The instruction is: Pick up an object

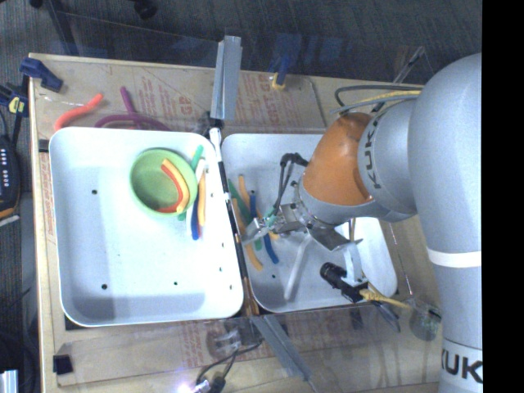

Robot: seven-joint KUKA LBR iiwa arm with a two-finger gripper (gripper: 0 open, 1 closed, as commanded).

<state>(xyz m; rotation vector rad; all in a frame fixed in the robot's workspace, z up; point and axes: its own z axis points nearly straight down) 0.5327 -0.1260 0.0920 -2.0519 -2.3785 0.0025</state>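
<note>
My gripper [271, 222] is low in the right bin [327, 301], near its left side, under the orange wrist band. Several thin sticks lie around it: a green stick [243, 193], a blue stick [252, 206], an orange stick [255, 258] and another blue stick [270, 252]. A short green piece [255, 235] sits right at the gripper's tip; whether it is gripped is hidden. In the left bin [123, 277] a green bowl [154, 182] holds red and yellow curved strips [177, 178].
Beside the bowl lie a green stick [197, 157], a yellow stick [202, 205] and a blue stick [196, 222]. Behind the left bin, on the bench, lie an orange tool [79, 111] and a purple cable [131, 121]. The arm's body covers the right bin's right half.
</note>
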